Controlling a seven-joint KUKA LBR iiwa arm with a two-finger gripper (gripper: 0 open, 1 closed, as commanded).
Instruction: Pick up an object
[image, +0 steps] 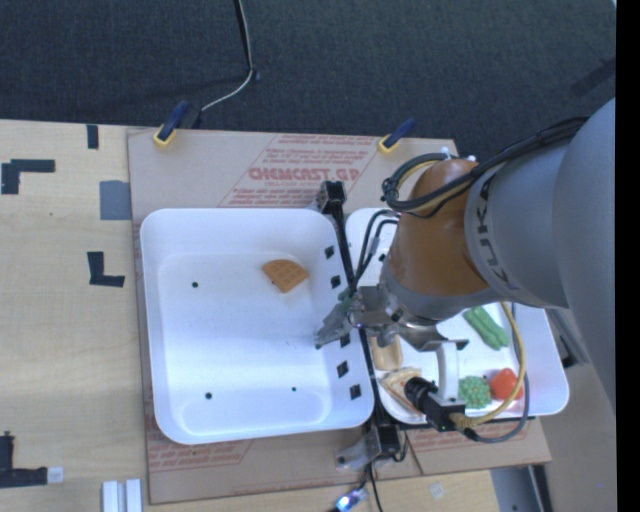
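Pincer (372, 330) low over right white bin's (548, 398) left wall, state cannot tell. Green plastic bean (487, 326), red-green toy pieces (490, 387) near front-right corner; flat orange wedge (285, 275) in left bin (175, 300). Risk: pincer clips divider wall, closes on nothing.

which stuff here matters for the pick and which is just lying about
For the job: gripper, waffle in the left bin, green toy, red toy in the right bin.
Lying about: clamps, cable, cardboard.
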